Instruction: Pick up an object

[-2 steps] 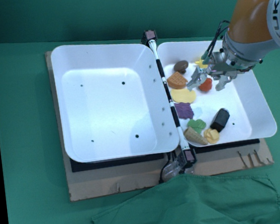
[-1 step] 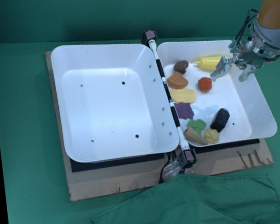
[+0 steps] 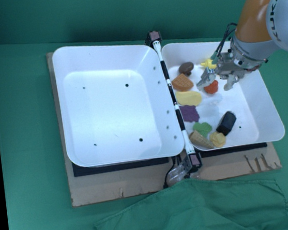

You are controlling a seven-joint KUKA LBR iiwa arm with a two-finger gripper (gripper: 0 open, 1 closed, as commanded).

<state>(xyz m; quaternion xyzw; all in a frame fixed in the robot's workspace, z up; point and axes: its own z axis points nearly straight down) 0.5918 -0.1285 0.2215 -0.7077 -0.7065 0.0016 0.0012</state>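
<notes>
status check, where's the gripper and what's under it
Gripper open, low over right bin. Red piece between fingers, not gripped. Yellow piece close alongside.

A single fixed camera looks down at a slant from above the bench, far enough back to take in both white bins whole. The arm enters from the upper right, and green cloth crosses the near edge.
</notes>
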